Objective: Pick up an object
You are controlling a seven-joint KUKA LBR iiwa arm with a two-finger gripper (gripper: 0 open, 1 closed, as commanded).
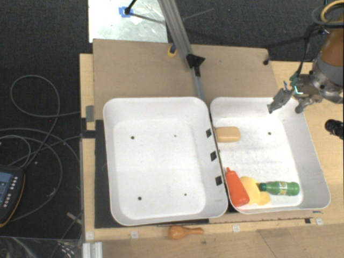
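My gripper (289,103) hangs open above the back right corner of the right bin (309,144), with nothing between its fingers. Inside that bin, a tan block (228,134) lies near the left wall. At the front of the bin sit a red-orange bottle (236,187), a yellow object (254,190) and a green bottle (279,187) lying on its side. All of them are well apart from the gripper.
The left bin (113,144) stands beside the right one. A tan pear-shaped object (184,231) lies on the bench in front of the bins. A metal pole (180,34) slants across the back. Cables lie on the floor at the left.
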